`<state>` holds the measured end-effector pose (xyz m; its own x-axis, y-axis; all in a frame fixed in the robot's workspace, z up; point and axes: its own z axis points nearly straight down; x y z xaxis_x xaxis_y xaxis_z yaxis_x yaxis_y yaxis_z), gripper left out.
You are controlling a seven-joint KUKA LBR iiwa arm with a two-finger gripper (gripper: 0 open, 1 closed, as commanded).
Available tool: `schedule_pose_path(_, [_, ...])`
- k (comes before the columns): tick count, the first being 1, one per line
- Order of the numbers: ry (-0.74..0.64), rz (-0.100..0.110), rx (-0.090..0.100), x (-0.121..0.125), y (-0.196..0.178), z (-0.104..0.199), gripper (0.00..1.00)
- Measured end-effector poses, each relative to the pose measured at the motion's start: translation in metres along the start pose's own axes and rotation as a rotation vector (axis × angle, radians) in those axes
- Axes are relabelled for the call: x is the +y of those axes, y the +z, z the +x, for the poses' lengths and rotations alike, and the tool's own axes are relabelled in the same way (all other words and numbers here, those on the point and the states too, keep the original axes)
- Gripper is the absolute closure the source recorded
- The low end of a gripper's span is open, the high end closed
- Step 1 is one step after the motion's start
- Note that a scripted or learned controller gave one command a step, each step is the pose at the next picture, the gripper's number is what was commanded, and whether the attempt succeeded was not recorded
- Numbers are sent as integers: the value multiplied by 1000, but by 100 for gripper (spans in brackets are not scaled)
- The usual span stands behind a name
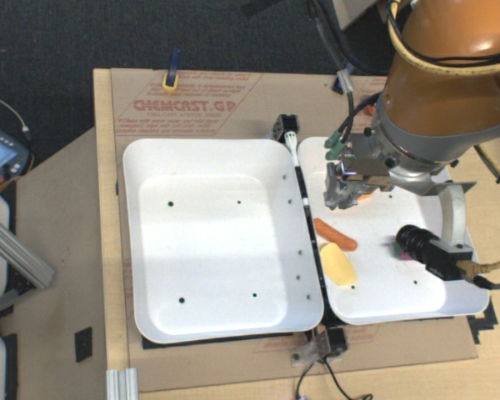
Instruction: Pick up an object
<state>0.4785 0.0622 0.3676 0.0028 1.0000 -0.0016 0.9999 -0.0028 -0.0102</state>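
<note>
From where I stand, the gripper (340,200) hangs low over the right bin (400,307), close to the wall that this bin shares with the left bin (208,248). Whether its grip is released or clenched, I cannot tell, because the wrist and its parts cover the tip from this side. Near the tip, on the side toward me, lies a carrot (335,235), on a slant. A little further from the tip lies a yellow piece (337,267), touching or almost touching the carrot; I cannot say which. Both lie close to the shared wall, and I think this leaves little room for a grasp on that side. Just beside the tip, on the side away from the left bin, a small orange bit (363,197) shows, but it is too hidden to name. All the loose things I see lie in the right bin, which is probably why the arm works there. I judge the carrot to be the nearest candidate. The gripper is near it and not on it, so the pick is not yet done.
</note>
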Motion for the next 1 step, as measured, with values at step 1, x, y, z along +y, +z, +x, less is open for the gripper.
schedule_pose_path(1, [-1,-16,2,1,-49,-10,100])
